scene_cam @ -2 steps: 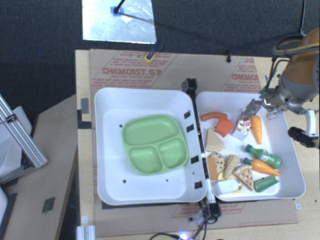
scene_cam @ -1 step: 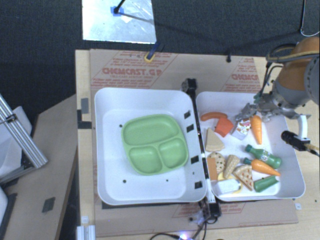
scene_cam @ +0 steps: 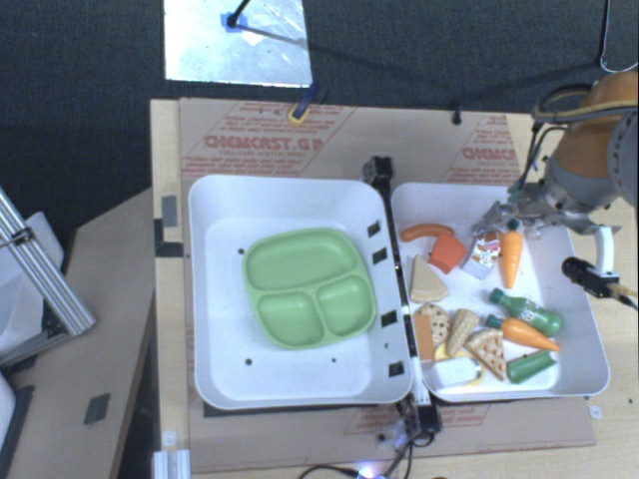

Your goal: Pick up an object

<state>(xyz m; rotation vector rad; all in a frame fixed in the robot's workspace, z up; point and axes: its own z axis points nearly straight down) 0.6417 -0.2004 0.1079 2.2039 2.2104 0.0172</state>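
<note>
Gripper is seen at far side of right bin — by a toy carrot; finger state can't be told.

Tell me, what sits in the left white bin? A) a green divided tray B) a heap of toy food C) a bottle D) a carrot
A: the green divided tray lies alone in the left bin; the toy food fills the right bin.

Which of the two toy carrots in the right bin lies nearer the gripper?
The upright carrot at the bin's top, just under the gripper; the other carrot lies lower, beside the green bottle.
</note>
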